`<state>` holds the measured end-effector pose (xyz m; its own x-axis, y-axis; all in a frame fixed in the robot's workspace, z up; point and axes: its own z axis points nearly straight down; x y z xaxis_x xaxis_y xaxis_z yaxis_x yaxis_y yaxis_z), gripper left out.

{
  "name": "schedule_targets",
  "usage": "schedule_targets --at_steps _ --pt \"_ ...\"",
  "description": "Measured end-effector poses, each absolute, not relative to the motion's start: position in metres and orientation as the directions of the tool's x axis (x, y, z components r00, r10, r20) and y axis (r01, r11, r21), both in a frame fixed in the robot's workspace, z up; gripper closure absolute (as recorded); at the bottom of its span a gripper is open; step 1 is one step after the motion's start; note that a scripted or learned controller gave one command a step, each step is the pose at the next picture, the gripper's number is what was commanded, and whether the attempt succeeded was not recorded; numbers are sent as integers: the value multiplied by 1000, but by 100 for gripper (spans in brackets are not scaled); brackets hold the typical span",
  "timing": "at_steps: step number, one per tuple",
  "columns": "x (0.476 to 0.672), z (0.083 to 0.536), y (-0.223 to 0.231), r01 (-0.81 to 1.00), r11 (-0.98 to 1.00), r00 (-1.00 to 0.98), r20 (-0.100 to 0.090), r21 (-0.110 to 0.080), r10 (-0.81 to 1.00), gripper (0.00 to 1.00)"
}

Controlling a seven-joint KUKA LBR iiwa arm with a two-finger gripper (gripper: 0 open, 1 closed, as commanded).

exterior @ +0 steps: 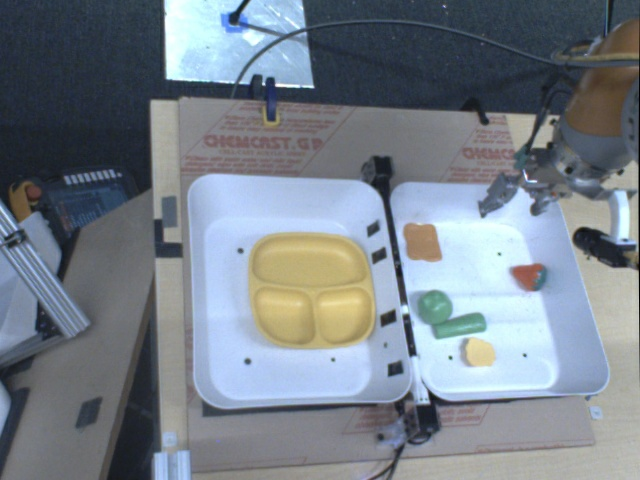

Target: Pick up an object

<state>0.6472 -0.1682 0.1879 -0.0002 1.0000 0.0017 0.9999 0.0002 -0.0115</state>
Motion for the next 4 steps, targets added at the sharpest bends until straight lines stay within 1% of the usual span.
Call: schedule_targets --at_steps 1,2,3,4 --pt "650 197 -168 1000 3 -3 0 2 1000 0" --pt "658 151 -162 1000 6 -6 0 1 1000 0" --pt "657 106 -153 1000 6 -6 -1 2 1000 0" --pt "658 85 -153 1000 7 -7 -1 2 1000 0"
